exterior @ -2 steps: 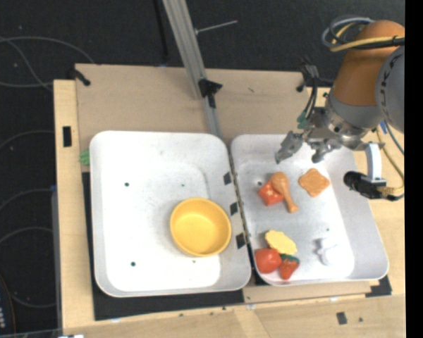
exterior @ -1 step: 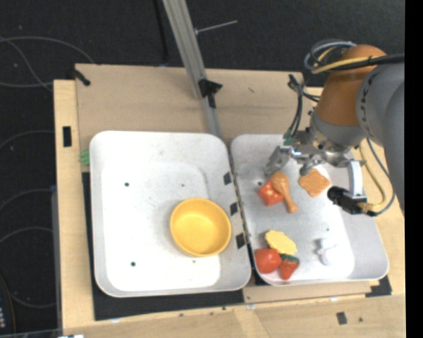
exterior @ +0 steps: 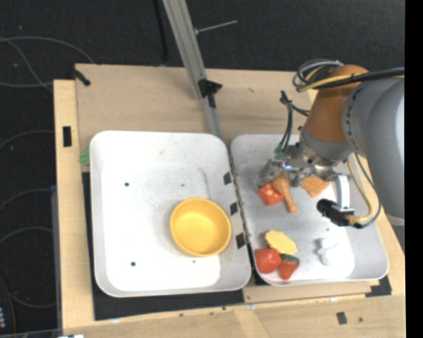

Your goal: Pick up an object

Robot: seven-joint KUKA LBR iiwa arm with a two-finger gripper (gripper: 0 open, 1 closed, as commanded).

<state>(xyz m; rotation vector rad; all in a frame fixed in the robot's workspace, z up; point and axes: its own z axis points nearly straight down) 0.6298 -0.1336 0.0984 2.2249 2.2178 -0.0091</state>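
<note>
My gripper (exterior: 285, 171) is positioned low in the right bin (exterior: 370, 259), directly over a red piece (exterior: 270, 194) and an orange carrot-shaped piece (exterior: 287, 194); grasp state cannot be determined. A yellow bowl (exterior: 199, 227) sits in the left bin (exterior: 141, 160)

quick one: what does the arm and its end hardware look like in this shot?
Grey, rounded arm with an orange band above the wrist. Looped black and light cables sit on top of the band; another dark cable trails by a black fitting below the wrist.
</note>
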